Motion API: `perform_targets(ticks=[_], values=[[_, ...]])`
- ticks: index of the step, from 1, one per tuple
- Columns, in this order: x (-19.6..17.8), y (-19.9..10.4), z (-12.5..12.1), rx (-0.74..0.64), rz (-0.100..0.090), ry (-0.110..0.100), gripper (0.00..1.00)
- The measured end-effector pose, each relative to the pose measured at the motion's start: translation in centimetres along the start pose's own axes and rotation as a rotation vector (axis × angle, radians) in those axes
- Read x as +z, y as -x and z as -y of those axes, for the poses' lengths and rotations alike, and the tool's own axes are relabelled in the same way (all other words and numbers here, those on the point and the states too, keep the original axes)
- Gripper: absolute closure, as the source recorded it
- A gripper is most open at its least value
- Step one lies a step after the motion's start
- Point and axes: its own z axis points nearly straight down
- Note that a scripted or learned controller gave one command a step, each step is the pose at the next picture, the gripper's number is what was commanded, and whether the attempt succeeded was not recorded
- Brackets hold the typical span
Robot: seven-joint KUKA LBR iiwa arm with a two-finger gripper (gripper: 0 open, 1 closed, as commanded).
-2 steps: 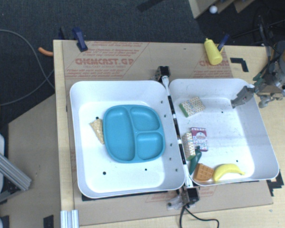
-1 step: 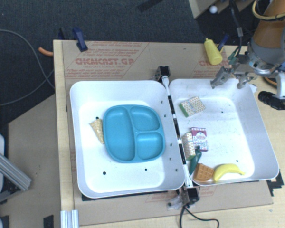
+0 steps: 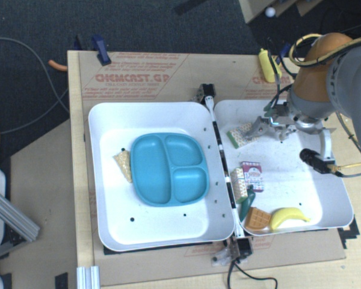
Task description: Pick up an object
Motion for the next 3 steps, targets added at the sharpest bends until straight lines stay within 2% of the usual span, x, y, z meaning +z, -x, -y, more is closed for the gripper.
perform_targets(ticks=[1, 2, 3], values=[[0.4, 1.0, 10.0, 0.001, -0.001, -0.006, 0.00], [0.3, -5.1, 5.5, -0.001, -0.002, -0.003, 0.00], [-0.6, -5.0, 5.5, 0.000, 0.000, -0.002, 1.00]])
